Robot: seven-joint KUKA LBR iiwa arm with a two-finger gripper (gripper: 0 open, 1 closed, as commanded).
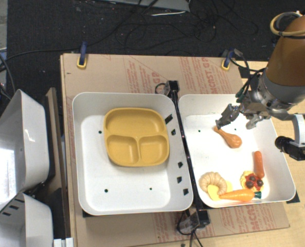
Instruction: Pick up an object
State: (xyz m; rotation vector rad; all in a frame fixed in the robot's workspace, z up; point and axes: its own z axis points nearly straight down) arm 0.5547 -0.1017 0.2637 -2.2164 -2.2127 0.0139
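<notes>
My gripper hangs over the far part of the right bin, open, with nothing between its dark fingers. Just below it lies an orange-brown toy drumstick, apart from the fingertips. A red sausage lies near the bin's right wall. Along the front of the bin sit a pale croissant, an orange carrot and a yellow piece with dark berries.
The left bin holds a yellow divided plate. A black divider strip runs between the bins. White spare bins stand off the bench at the left. Clamps hold the brown board's far edge.
</notes>
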